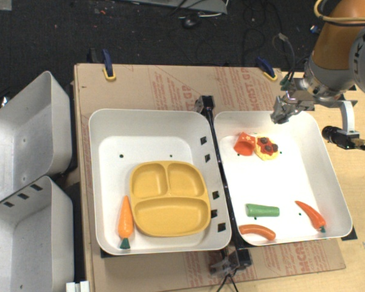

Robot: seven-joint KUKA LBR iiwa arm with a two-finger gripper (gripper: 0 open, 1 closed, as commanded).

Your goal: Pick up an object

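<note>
My gripper (282, 113) hangs over the far edge of the right bin (328, 163), with nothing visibly held. Just in front of it and to the left lie a red toy piece (245, 143) and a yellow pizza slice with dark spots (267, 148), touching each other. Near the front of the same bin lie a green pepper (262, 210), a red-orange sausage (256, 230) and a red chilli (310, 214). In the left bin (103, 163) a yellow divided plate (169, 198) sits with an orange carrot (126, 219) beside its left edge.
Two more white bins (24, 181) stand tilted off the bench at the left. Blue clamps (108, 66) hold the cardboard sheet at the back. A black divider with clips (214, 163) runs between the two bins.
</note>
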